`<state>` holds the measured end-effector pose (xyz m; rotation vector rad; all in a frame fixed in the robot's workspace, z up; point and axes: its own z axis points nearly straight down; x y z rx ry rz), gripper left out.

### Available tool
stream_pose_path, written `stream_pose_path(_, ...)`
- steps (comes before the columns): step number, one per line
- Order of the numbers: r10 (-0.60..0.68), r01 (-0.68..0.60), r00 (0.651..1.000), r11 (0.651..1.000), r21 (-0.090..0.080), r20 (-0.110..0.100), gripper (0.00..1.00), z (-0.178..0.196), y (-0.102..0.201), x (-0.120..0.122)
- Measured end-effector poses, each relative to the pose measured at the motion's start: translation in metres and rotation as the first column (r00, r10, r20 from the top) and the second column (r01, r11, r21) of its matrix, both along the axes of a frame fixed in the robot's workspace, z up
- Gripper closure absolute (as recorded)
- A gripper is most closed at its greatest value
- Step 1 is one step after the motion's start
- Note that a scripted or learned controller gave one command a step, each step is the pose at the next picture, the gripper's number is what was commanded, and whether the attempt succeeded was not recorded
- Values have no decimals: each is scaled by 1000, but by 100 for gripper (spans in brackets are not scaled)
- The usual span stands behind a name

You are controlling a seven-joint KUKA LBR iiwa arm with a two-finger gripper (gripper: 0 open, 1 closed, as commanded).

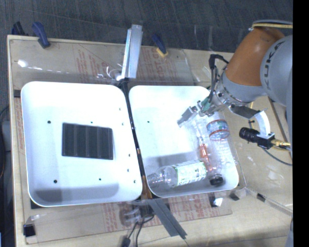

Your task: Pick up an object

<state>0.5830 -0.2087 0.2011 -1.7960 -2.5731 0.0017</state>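
A pale wooden counter [67, 217] is seen from above at a slant, with two blue clamps [40, 34] fixed along its far edge; two shallow white plastic bins are set on it side by side, edges touching at the middle.

The left white bin [41, 107] is occupied by one thing: a flat dark rectangular ribbed panel [87, 141], laid near its centre; small dark holes are dotted around it in the bin floor.

A grey metal bar [132, 50] is stood upright at the far end of the seam between the bins.

In the right white bin [154, 107], a clear plastic bottle with a green-and-white label [177, 174] is laid on its side along the near wall, cap end toward the seam; a second clear plastic bottle with a blue label [218, 138] is laid along the right wall, one end toward the far side; a slim clear tube with orange contents [204, 153] is laid just beside it, on its left; a small black round cap [216, 179] is seen in the near right corner, close to the first bottle's base.

The grey two-finger tool [188, 116] is positioned over the far right part of this bin, just beside the far end of the blue-labelled bottle; whether it is open or closed cannot be told, and nothing is seen gripped in it; the grey arm with orange band [252, 55] is extended in from the right.
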Motion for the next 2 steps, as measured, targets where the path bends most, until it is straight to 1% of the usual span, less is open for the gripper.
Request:
stream_pose_path(1, 48, -48, 999, 999, -2, 3, 0, -23, 1, 17)
stream_pose_path(2, 275, -275, 961, 961, -1, 3, 0, 4, -1, -45)
